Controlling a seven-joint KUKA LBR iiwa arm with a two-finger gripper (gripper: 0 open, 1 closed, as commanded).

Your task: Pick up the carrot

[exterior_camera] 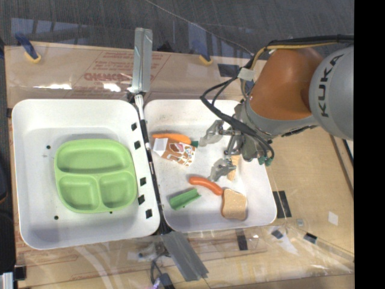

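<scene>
The carrot (169,139) is a bright orange, tapered piece at the upper left of the right bin (180,110). It lies against the top of a patterned packet (179,153). My gripper (216,152) hovers over the middle of this bin, to the right of the carrot and apart from it. It is open: one finger (211,133) points toward the carrot's side and the other finger (221,170) sits lower, with only bin floor showing between them.
An orange-red curved sausage-like piece (206,185), a green stick (183,198) and a bread chunk (234,205) lie along the right bin's front. A small pale piece (234,160) sits by the lower finger. The left bin (27,161) holds a green divided tray (94,174).
</scene>
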